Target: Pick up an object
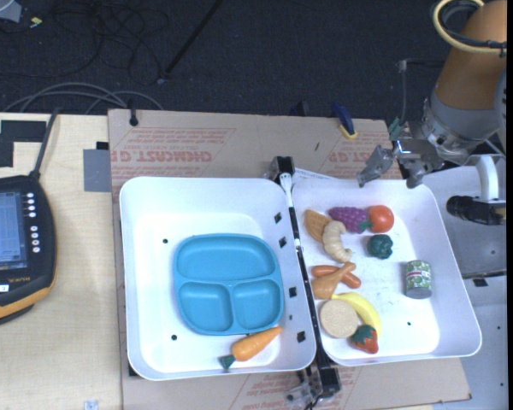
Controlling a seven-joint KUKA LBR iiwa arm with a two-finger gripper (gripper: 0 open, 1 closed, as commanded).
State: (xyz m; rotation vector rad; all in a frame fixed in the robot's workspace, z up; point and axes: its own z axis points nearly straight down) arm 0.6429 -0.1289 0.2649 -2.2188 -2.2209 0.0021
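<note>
The bench (77,143) is being covered in the middle by a cardboard sheet (239,143), and two white bins are being carried side by side on it. The left bin (145,314) is being occupied by a blue tray (227,280) with three compartments, and a carrot (255,345) is being seen lying just beside the tray's near right corner, its green end pointing left.

The arm (470,67) is being seen at the upper right, grey with an orange band. The claw (395,167) is being held above the far edge of the right bin (445,331), its two dark fingers spread wide apart; nothing is being gripped between them and no toy is being touched.

The right bin is being filled with small toy foods, well apart from the claw. A bunch of purple grapes (350,218) is being seen touching a red tomato (380,219). A waffle cone (315,223) and a pale knobbly piece (335,241) are lying left of them. A dark broccoli head (379,246) is sitting below the tomato. Orange carrot pieces (335,277) are lying mid-bin. A round cracker (339,319), a banana (362,308) and a strawberry (364,338) are being clustered near the front. A green can (417,278) is lying alone at the right.
</note>
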